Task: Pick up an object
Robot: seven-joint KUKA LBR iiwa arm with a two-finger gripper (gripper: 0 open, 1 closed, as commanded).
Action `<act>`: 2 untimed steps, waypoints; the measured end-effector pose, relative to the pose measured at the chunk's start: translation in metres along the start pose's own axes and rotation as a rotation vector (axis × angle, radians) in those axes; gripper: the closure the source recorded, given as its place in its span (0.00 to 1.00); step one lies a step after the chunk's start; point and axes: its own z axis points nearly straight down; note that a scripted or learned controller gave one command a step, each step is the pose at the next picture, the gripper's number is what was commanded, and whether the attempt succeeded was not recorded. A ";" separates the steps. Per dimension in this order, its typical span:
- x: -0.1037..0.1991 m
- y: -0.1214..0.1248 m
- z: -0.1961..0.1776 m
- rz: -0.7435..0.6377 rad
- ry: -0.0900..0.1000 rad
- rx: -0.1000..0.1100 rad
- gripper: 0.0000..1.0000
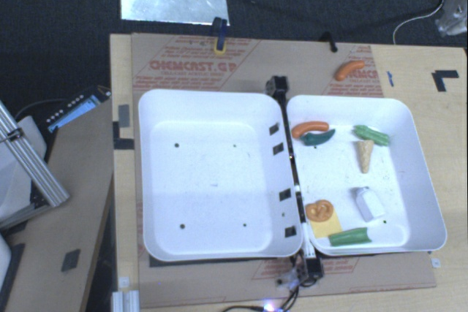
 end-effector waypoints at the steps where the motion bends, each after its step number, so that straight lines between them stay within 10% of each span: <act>1: -0.036 -0.094 0.029 0.002 0.002 0.005 1.00; 2: -0.089 -0.112 0.000 0.000 -0.002 -0.001 1.00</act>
